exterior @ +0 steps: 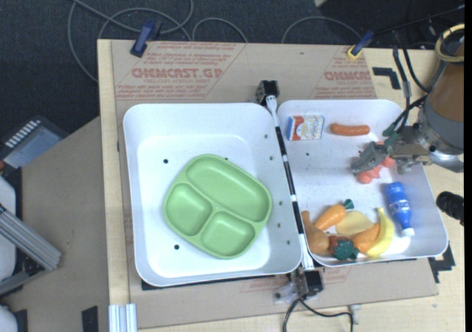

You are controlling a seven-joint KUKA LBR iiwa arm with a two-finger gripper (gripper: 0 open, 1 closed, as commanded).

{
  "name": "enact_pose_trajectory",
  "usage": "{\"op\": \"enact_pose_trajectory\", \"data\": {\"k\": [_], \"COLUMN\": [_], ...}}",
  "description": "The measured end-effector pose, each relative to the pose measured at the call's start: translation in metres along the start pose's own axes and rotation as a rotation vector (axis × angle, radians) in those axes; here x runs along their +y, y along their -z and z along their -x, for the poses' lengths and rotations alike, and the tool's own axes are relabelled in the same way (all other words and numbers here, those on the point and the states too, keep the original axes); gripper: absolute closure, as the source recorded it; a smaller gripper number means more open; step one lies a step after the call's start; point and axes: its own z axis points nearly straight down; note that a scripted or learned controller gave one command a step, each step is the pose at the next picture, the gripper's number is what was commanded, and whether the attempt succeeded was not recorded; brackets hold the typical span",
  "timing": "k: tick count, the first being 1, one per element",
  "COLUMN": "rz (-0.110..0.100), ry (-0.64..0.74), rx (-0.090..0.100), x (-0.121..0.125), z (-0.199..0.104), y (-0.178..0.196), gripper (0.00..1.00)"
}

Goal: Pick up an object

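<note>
A pale wooden bench (221, 72) printed with red lettering carries two shallow white plastic bins side by side, their inner rims touching along the middle. The left bin (147, 146) holds one thing, a green three-compartment plastic tray (216, 206), set slightly toward the near side, with bare white floor open all around it, widest along the far wall. The right bin (335, 113) is fuller: the grey arm with its orange band (446, 102) reaches in over the right rim, its two-finger gripper (372, 159) down at the bin floor beside a small reddish-orange toy (378, 169); whether the fingers are parted or clenched cannot be told, nor whether they touch the toy. One blue plastic bottle (398, 207) lies just nearer, along the right wall. A heap crowds the near corner: one yellow banana (379, 236), one orange carrot (330, 216), other mixed toy food touching them. Near the far wall lie one red sausage (349, 130) and one small red, white and blue carton (304, 128), apart. The middle floor stays open.
</note>
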Motion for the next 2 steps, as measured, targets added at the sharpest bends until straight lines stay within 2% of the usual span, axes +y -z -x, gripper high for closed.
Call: {"op": "enact_pose_trajectory", "data": {"k": [1, 2], "rz": [-0.003, -0.002], "ry": [-0.001, 0.0], "rx": [0.0, 0.001], "x": [0.042, 0.053], "z": [0.051, 0.05], "y": [-0.119, -0.152], "gripper": [0.0, 0.0]}}
